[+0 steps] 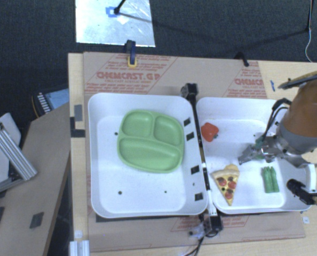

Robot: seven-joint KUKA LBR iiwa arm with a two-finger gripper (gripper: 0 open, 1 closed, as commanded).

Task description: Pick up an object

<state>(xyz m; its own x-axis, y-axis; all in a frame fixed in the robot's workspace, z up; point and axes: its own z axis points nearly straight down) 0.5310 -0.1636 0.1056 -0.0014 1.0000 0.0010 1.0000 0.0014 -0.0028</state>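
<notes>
In the right bin (238, 108) lie a red pepper-like toy (209, 131) near its left wall, a pizza slice (227, 181) at the front, and a green ridged piece (269, 178) at the front right. My gripper (249, 155) hangs over the middle of this bin, its grey fingers pointing left, just above and right of the pizza slice. Nothing shows between the fingers. The arm comes in from the right with its orange band over the bin's right side.
The left bin (102, 191) holds a green divided plate (150, 141). A black divider with clips runs between the bins. Cardboard lies under both bins, and a metal sheet sits at the back left.
</notes>
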